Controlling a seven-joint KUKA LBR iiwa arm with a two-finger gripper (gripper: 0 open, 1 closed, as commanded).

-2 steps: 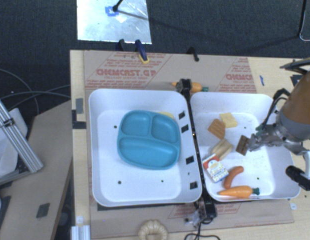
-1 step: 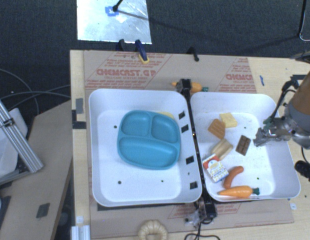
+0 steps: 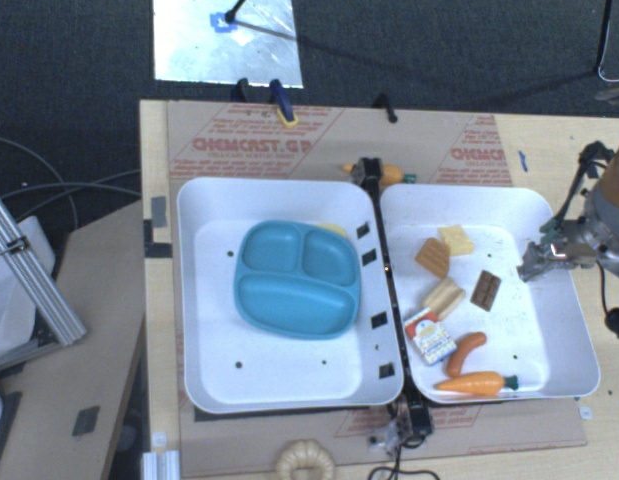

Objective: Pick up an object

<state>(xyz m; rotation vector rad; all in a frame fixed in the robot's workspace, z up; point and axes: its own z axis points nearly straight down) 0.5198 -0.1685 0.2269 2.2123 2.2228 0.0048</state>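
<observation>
We judge the pick not yet begun: our gripper (image 3: 537, 260) sits at the right bin's (image 3: 574, 363) right edge, its opening impossible to tell, while the chocolate bar (image 3: 486, 289) lies nearest, mid-bin.

Two white bins (image 3: 219, 218), smooth plastic, faint sheen; blue divided plate (image 3: 297, 276), matt moulded plastic; bench top (image 3: 319, 138) under brown printed protective paper; foil-like silver sheet (image 3: 227, 28), crinkled, reflective; gripper (image 3: 537, 260) dull grey metal; carrot (image 3: 472, 383) glossy plastic
</observation>
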